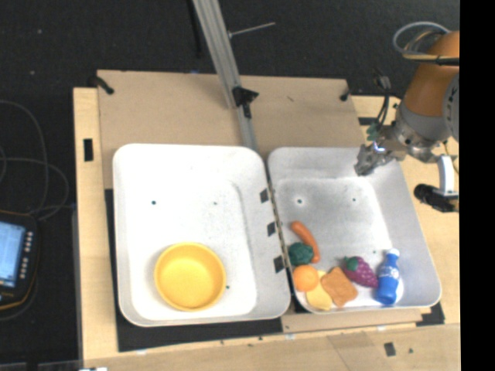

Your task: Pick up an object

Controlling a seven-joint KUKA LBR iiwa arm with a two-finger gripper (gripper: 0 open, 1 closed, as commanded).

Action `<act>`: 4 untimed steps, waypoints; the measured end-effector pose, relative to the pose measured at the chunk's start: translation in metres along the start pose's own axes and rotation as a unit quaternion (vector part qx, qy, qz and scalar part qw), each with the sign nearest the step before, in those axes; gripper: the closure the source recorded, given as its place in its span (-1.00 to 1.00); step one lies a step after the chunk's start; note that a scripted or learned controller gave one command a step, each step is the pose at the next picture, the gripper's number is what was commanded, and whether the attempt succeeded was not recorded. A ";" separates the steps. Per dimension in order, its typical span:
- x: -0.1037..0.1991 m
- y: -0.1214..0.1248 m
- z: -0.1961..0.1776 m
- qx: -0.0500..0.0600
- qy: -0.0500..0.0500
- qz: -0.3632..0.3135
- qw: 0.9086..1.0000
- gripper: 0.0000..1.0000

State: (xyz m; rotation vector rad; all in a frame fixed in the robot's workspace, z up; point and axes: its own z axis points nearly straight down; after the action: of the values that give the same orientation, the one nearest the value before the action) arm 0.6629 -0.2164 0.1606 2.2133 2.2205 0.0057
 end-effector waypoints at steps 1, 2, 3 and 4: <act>-0.009 0.009 -0.058 -0.001 -0.001 -0.001 1.000 1.00; -0.009 0.009 -0.069 0.002 0.000 -0.002 1.000 1.00; 0.044 0.006 -0.063 0.003 0.001 -0.001 1.000 1.00; 0.096 -0.002 -0.073 0.003 0.001 -0.001 1.000 1.00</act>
State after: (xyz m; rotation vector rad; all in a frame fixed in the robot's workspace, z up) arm 0.6603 -0.1204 0.2338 2.2141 2.2274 0.0028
